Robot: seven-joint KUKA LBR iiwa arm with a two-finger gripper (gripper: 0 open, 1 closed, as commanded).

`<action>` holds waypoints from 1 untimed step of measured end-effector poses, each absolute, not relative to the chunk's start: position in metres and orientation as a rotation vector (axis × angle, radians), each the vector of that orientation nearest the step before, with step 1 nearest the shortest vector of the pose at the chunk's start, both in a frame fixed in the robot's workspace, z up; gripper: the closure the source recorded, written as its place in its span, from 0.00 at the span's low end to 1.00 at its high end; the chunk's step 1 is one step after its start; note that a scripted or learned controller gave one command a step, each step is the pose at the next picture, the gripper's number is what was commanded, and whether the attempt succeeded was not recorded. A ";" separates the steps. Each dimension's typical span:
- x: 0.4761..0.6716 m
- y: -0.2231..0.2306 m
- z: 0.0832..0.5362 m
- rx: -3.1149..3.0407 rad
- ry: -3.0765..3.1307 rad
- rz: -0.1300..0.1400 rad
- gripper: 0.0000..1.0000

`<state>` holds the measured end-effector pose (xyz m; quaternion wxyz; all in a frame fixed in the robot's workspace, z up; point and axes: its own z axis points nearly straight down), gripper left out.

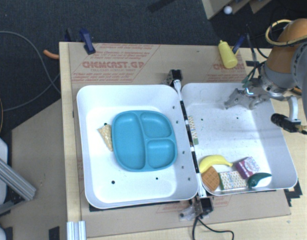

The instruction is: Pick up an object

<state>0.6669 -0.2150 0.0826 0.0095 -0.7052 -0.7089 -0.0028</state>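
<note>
My gripper (243, 100) hangs over the far part of the right bin (253, 134), with its grey fingers (232, 100) spread and nothing between them. The objects lie clustered at that bin's near edge, well apart from the gripper: a yellow banana (215, 161), a round tan cookie (210, 179), a small printed box (232, 180), a purple packet (247, 166) and a green and white item (260, 179).
The left bin (93, 114) holds a blue divided plate (144, 139) with a tan cracker-like piece (106, 135) beside its left side. A yellow bottle (227, 54) lies on the bench behind the right bin. A blue clamp (86, 41) sits at the far left corner.
</note>
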 end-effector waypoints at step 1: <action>0.596 -0.223 0.110 -2.219 -2.221 0.000 0.00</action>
